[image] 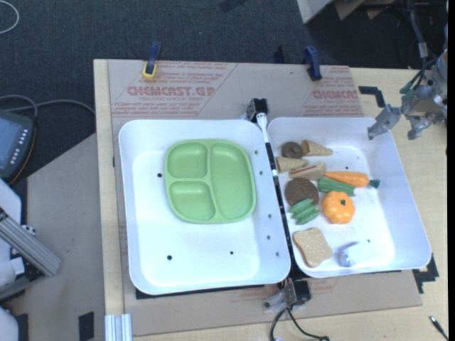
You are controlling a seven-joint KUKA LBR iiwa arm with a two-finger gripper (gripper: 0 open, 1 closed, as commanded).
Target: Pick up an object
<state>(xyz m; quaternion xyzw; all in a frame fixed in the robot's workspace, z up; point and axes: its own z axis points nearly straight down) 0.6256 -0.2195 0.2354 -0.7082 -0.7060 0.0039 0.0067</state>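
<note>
Camera view, as I log it from my station. Tabletop (213,84): pale board printed with red lettering, held by one yellow clamp (150,68) and one blue clamp (311,62) at its far edge.

Left shallow white plastic bin (142,247): glossy, rounded corners; it carries a light green plastic plate with three compartments (210,181), matte and smooth.

Right shallow white plastic bin (405,219): it carries toy food in a cluster. Items: orange plastic carrot with green top (348,178), lying flat; round ribbed orange plastic pumpkin (338,207) just below it; green bean pods (304,211); flat brown round patty (301,190); tan bread slice (312,246) near the front; small brown ring-shaped biscuit (291,149) and a tan wedge (316,148) at the back.

Grey metal two-finger jaws (398,123): above the right bin's far right corner, splayed apart, nothing between them, well apart from the food.
</note>
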